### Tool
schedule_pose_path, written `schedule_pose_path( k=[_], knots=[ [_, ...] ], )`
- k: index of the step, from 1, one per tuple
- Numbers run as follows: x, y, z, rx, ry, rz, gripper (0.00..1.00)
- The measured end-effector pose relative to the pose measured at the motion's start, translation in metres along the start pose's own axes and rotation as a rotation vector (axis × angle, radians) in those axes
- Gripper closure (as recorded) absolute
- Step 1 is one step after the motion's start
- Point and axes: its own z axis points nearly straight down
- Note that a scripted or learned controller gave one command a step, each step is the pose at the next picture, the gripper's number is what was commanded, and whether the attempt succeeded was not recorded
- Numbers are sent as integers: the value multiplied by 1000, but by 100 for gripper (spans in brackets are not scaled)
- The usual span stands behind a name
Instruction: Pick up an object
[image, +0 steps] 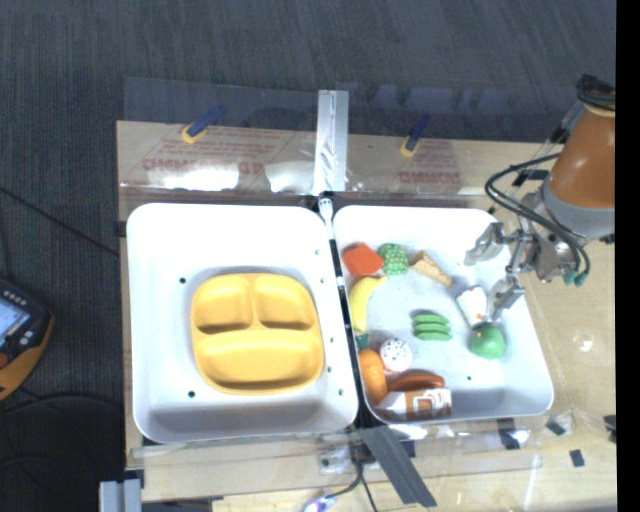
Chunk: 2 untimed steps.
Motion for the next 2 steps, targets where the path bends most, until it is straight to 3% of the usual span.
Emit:
schedule_pose_path(
  k=[1,2],
  knots=[
    [-22,-12,98,2,-11,101,0],
    [-27,37,98,-1,-11,208,0]
  ],
)
